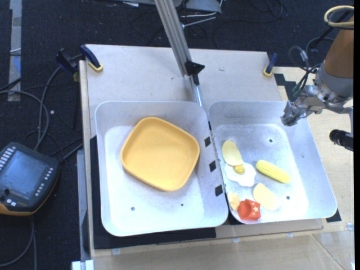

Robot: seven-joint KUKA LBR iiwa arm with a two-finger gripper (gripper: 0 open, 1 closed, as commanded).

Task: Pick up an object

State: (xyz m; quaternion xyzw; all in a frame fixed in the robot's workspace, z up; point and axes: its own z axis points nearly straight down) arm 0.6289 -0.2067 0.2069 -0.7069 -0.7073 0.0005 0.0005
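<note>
Grey arm: the gripper (290, 118) hangs over the back right rim of the right bin (315, 167), reaching in from the right; nothing is seen between its fingers, and how far they stand apart is too small to tell.
Step in hand: judged as the approach, before any grasp; nothing is lifted yet.
Candidates to pick: all lie in the right bin's front left part: a corn cob (273, 171), a fried egg (241, 173), a pale yellow slice (231, 152) touching the egg, a red piece (249, 210), and another pale slice (266, 197) beside it.
Left bin: a yellow plate (160, 152) lies flat in the left bin (107, 179), well apart from the gripper.
Next move calls for: travel forward and left, then a descent over one item; the corn cob is nearest and stands clearest of its neighbours.
Edges: the divider between bins crowds the egg and slices; the front rim is close to the red piece.
Open room: the right bin's back half is bare, good for descending.
</note>
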